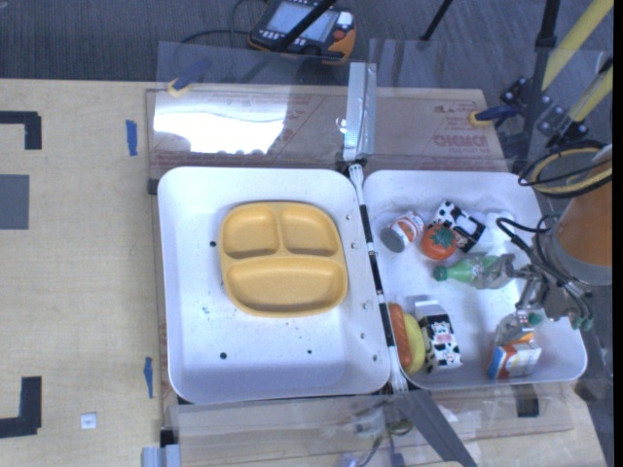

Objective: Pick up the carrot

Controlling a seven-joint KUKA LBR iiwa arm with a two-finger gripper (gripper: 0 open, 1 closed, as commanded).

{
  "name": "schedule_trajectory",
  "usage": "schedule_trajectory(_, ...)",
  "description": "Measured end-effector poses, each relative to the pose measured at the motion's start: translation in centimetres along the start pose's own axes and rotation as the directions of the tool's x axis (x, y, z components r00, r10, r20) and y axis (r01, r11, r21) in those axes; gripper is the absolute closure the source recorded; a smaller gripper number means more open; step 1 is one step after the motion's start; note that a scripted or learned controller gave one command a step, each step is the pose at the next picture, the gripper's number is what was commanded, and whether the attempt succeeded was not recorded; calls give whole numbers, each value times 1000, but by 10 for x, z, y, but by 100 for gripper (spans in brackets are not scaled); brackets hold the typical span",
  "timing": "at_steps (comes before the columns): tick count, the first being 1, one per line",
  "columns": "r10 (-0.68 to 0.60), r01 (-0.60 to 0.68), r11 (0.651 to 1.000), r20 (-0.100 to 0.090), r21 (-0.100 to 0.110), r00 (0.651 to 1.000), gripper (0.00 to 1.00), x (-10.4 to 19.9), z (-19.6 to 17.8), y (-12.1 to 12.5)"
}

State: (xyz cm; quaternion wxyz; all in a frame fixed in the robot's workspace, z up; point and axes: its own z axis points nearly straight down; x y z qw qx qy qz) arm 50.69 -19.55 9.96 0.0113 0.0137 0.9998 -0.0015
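Bins: two white ones side by side on the bench; the left bin lies well left of the pincer, the right bin is under it.
Left bin contents: one yellow divided plate with three sections.
Right bin contents: about seven small things.
Carrot: orange, at the bin's left wall, well left of the pincer and a little nearer the camera, touching a yellow banana-like piece.
Other items: one black-and-white carton, one tomato, one small can, one green bottle just left of the pincer, one orange-and-white carton just below it.
Pincer: low over the bin's right part; whether its fingers are apart or together, cannot tell.
Cut off: the arm leaves the frame at right.
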Motion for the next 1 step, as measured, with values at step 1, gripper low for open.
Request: schedule_trajectory(1, 4, -4, 1000, 7, 0, 1000, 100, -2, -10, 0)
